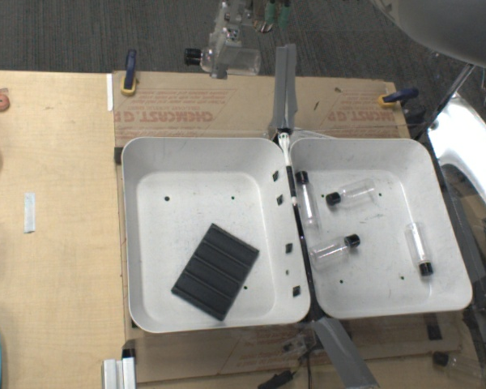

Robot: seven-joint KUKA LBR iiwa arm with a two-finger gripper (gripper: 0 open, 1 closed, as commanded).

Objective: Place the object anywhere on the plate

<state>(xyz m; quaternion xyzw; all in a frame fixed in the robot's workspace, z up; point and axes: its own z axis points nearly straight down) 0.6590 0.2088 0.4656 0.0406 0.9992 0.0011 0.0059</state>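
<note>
The end effector (236, 24) hangs at the far side of the view, beyond the back rim of the left bin (138, 241) and over the far edge of the cardboard sheet (194, 108) that lies under both bins. A clear vial (229, 58) with a black cap pointing left sits crosswise right at its lower tip, but whether the end effector is spread or pressed together on it cannot be told from here. The black ridged plate (217, 271) lies flat and slantwise on the floor of the left bin, toward the near rim, well apart from the end effector and with bare white floor all round it. The right bin (445, 217) holds four more vials (350, 193): one lying along the left wall, two near the middle, and one toward the right wall with its cap nearest the viewer. A grey bar (285, 87) runs from the far edge down to the seam between the bins, just right of the end effector. Two blue-and-yellow clamps (130, 73) grip the sheet's far corners. On the bench (49, 177) left of the bins lies a small white strip (29, 213).
</note>
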